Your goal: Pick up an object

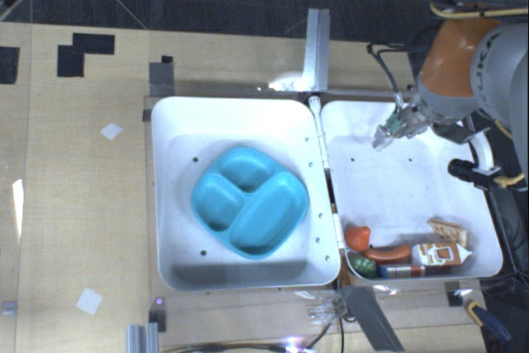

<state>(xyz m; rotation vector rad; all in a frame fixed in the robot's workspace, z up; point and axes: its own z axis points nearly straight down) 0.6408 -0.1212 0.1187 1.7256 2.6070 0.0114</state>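
**Q:** What do the jaws show?

**A:** The gripper [385,134] hangs over the far part of the right bin [376,178], pointing down and to the left. Whether the jaws are released or clenched cannot be told; they are too small and blurred. Nothing can be seen between them. The white floor under them is bare.

**Q:** What carries the gripper?

**A:** The arm [475,70], grey with an orange band, reaches in from the right over the bin's far right corner.

**Q:** Where are the objects for picking?

**A:** All lie in a row against the near wall of the right bin, well apart from the gripper. From left to right: a green piece [360,264] in the near left corner, an orange-red round piece [357,238] just beyond it, a red sausage-like piece [388,253] lying lengthwise, a small carton [438,256] on its side, and a tan wedge [449,230] just beyond the carton.

**Q:** And the left bin?

**A:** The left bin [178,178] holds a blue plate [250,201] with three compartments, near its middle.

**Q:** What surrounds the bins?

**A:** Both rest side by side on a pale wooden tabletop [74,202]. A metal post [317,50] stands at the far end of their shared edge. Black markers [83,52] lie on the tabletop's far left.
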